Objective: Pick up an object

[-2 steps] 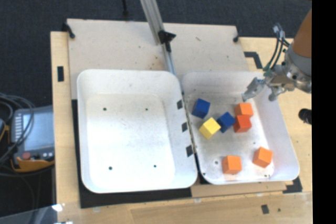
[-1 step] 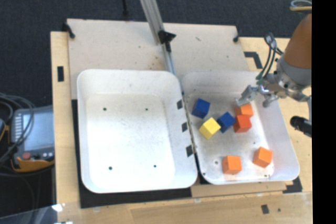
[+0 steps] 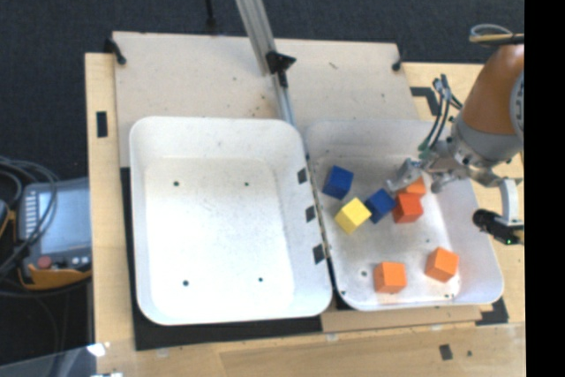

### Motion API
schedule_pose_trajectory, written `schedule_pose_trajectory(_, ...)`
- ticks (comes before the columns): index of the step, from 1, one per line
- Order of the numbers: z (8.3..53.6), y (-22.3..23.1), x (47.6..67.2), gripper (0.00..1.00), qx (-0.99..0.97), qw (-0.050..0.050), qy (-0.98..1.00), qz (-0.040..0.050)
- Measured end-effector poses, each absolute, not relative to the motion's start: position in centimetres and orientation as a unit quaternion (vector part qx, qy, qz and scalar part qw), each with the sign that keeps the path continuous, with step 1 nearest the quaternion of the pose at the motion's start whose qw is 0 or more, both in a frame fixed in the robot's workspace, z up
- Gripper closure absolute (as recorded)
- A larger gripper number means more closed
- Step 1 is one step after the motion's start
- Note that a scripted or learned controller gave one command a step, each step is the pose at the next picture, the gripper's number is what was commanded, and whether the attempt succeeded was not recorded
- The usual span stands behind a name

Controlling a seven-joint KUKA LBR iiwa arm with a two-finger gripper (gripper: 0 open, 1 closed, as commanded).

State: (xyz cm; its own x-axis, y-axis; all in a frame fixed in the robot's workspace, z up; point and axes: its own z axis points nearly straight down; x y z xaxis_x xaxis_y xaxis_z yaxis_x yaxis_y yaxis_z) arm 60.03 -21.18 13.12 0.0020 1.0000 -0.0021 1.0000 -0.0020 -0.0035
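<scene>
Camera view from above takes in my table (image 3: 101,216), a pale wooden surface carrying two shallow white bins side by side. Next in size is the left bin (image 3: 225,221), its floor bare but for a few dark specks. Just beside it, touching along the middle edge, sits the right bin (image 3: 468,274), which holds all the blocks. My arm (image 3: 494,106) comes in from the right of the view, grey with its orange band above the wrist, and hangs over the upper right part of that bin. A slanted metal rail (image 3: 252,0) rises from the back board of the table toward the top of the view. At the far left, off the table, lies a grey pendant with a screen (image 3: 55,221). My hand (image 3: 422,177) is low over the right bin, right at a red-orange block (image 3: 408,207) (the block is just below the hand's tip, and whether the hand is open or closed around anything I cannot tell). Touching that block on its left is a dark blue block (image 3: 380,204), and a yellow block (image 3: 353,214) sits against the blue one's lower left. Another blue block (image 3: 337,182) stands slightly apart, up and to the left. Two orange blocks rest near the bin's front edge: one (image 3: 389,276) toward the middle, the other (image 3: 442,264) to its right.
</scene>
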Motion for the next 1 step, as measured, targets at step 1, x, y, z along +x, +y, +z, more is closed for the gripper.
schedule_pose_trajectory(1,14.58,-21.22,60.21,1.0,-0.708,-0.003,-0.706,-0.0008)
